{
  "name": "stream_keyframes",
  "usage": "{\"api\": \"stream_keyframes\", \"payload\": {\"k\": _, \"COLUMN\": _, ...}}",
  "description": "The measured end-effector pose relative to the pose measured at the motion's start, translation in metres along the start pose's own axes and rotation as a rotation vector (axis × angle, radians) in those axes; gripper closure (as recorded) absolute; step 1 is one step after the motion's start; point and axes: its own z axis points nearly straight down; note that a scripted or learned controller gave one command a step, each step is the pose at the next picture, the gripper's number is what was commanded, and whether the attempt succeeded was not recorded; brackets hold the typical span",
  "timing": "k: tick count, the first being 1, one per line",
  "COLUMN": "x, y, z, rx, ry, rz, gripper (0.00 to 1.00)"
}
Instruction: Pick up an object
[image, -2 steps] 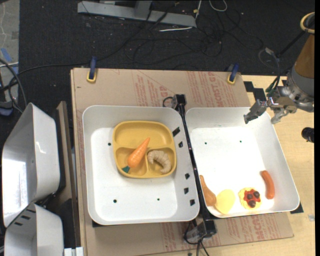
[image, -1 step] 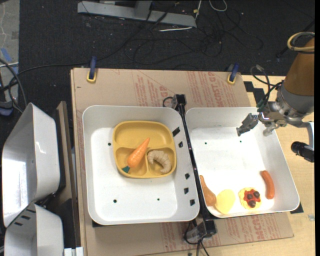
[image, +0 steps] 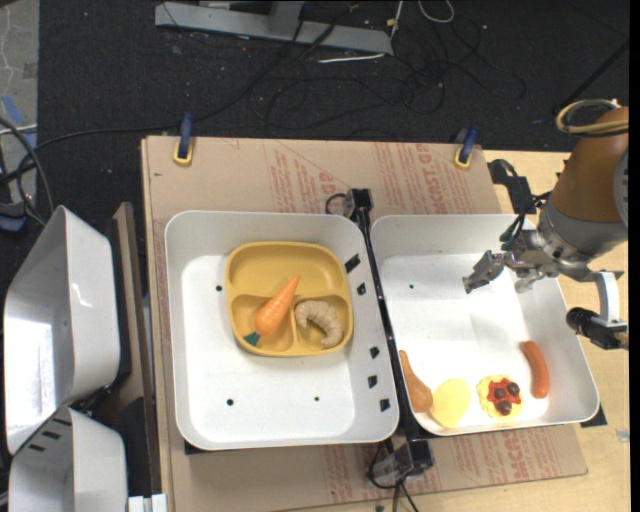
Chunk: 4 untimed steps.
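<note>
On the tabletop (image: 250, 165) two white bins sit side by side. The left bin (image: 200, 330) holds a yellow divided plate (image: 288, 262), with a toy carrot (image: 276, 306) lying tilted across its divider and a pale shrimp (image: 321, 321) in its lower right compartment. The right bin (image: 450, 330) carries four items along its near edge: an orange drumstick-shaped piece (image: 414, 382), a yellow round piece (image: 451, 400), a small yellow pastry with red and dark topping (image: 500, 395), and a sausage (image: 538, 368) near the right wall. The arm (image: 590, 190) reaches over the right bin's far right corner. Its gripper (image: 500, 268) hovers above bare bin floor, well apart from the items, fingers spread and holding nothing.
</note>
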Motion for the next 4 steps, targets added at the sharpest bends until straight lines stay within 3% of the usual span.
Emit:
{"api": "stream_keyframes", "payload": {"k": 1, "x": 0.007, "y": 0.006, "z": 0.048, "rx": -0.003, "ry": -0.001, "rz": -0.004, "gripper": 0.00}}
{"api": "stream_keyframes", "payload": {"k": 2, "x": 0.007, "y": 0.007, "z": 0.036, "rx": -0.007, "ry": -0.002, "rz": -0.003, "gripper": 1.00}}
{"api": "stream_keyframes", "payload": {"k": 4, "x": -0.003, "y": 0.006, "z": -0.090, "rx": -0.011, "ry": -0.003, "rz": -0.004, "gripper": 1.00}}
